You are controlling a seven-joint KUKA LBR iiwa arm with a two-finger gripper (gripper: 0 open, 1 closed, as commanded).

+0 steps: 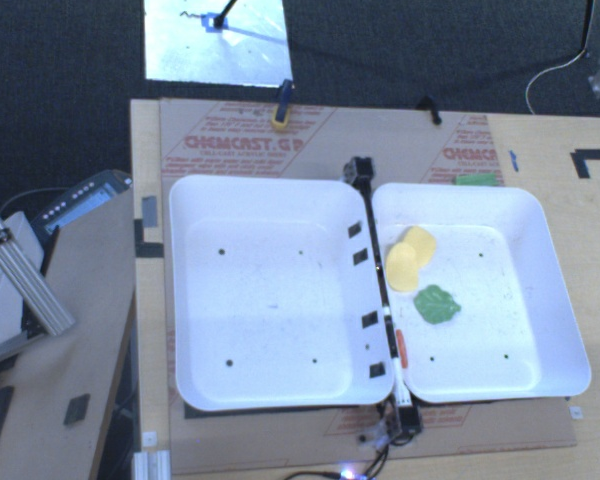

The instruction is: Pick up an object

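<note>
In the right bin (540,268) lie two pale yellow round pieces, one (419,242) overlapping the other (402,267), close to the bin's left wall. Just below them rests a small green leaf-shaped piece (437,304). A thin orange-red item (402,346) lies along the left edge of the right bin, near the divider between the bins.
The left bin (195,268) stands beside the right one, joined by black clips (360,258) along the shared edge. Both rest on a brown board (250,143). A silver plate (215,26) lies on the dark floor behind. A metal rail (20,273) sits at the left.
</note>
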